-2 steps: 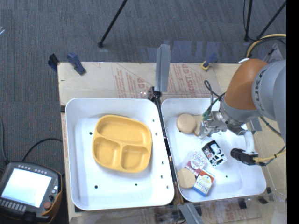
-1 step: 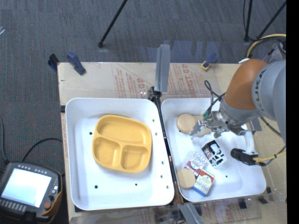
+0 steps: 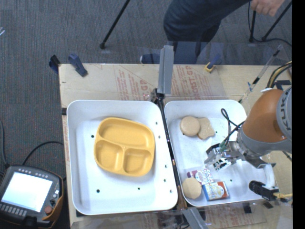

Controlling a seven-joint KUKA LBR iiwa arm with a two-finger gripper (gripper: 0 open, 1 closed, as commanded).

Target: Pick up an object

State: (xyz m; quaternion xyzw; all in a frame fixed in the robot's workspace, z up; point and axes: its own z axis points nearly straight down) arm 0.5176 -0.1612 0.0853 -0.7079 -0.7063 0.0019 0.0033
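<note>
Four small things lie in the right bin [image 3: 238,109], and the hand [image 3: 220,159] hangs over the middle of that bin, reaching in from the right on the grey arm [image 3: 267,123] with its orange band.

Camera view: the nearest candidate is a small printed packet [image 3: 213,188], lying just below the hand and a little to its left, flat on the bin floor with its long axis running roughly left to right. Touching the packet's left end is a round tan disc [image 3: 192,188], close to the bin's lower-left corner. Up and to the left of the hand, well apart from it, sit a second round disc [image 3: 189,126] and a lighter, irregular piece [image 3: 206,128], touching each other side by side.

How the hand's two prongs stand is hard to read at this slant; I cannot tell whether they are spread or pressed together, and nothing is visibly caught between them.

My judgement is that the coming move turns on a short drop down and slightly left onto the packet, closing across its short side. Room is tight there: the lower rim of the bin and the neighbouring disc crowd that spot. The upper pair has more bare floor around it, especially to its right.

Across the divider, the left bin [image 3: 81,113] holds a yellow divided tray [image 3: 125,146], far to the hand's left.
</note>
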